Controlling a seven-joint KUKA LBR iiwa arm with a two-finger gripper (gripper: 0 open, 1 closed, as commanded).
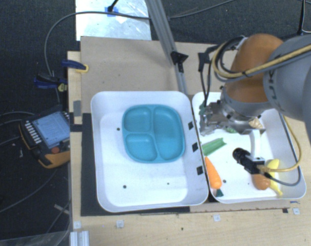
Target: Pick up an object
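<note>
In the right bin my gripper hangs low over the upper left part, close to the wall shared with the left bin. Just below it a green flat piece lies on the bin floor, apart from the gripper. Further toward the front, an orange carrot with a dark green tip lies along the bin's left wall. A small brown-orange rounded object rests near the front right corner. I see nothing between the gripper's tips.
The left bin holds a blue divided plate in its upper middle. The arm's grey and orange wrist covers the right bin's back part. Cables and a handheld device lie off the bench at left.
</note>
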